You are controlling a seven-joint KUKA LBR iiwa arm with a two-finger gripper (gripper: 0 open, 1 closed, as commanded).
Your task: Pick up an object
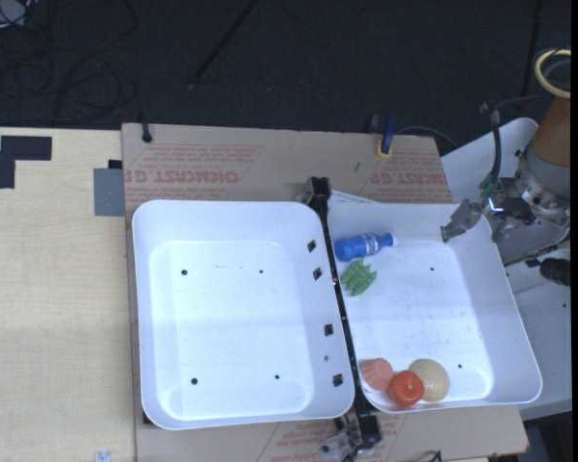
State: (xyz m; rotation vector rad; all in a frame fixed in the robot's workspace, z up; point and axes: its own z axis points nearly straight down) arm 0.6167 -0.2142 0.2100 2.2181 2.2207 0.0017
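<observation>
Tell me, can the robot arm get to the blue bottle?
Probably yes. The blue bottle lies alone in the right bin, nothing over it, and the end effector hangs at that bin's far right edge.

— What's behind the bench?
— Dark carpeted floor (270, 46) along the top; loose black cables (48, 27) trail over it at the left.
— And underneath?
— A brown cardboard sheet (250, 166) with red lettering printed upside down; beside it a pale wooden tabletop (48, 296) bearing grey and black patches (19, 157).
</observation>
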